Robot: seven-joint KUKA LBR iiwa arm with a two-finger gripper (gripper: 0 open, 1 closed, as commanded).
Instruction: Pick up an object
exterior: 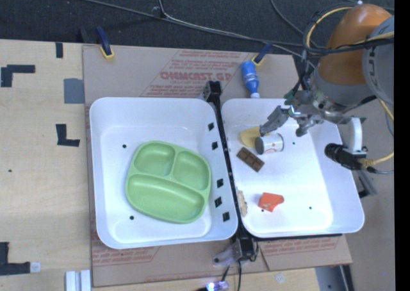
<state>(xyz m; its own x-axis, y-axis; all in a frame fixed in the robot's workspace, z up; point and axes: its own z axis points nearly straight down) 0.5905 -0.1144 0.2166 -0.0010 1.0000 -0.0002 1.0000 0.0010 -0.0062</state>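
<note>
Camera view — fingers (284,124) spread apart, unclenched, just above a small can (270,144) in the right bin (333,181).

One fixed camera looked down at a slant on two shallow white plastic bins (102,219), the grey arm (378,59) entering from the right

Just left of the gripper (282,127), a small white cylinder (270,144) lies on its side touching a yellow wedge (249,136), with a brown bar (250,159) below-left and an orange-red piece (271,202) farther below.
</note>
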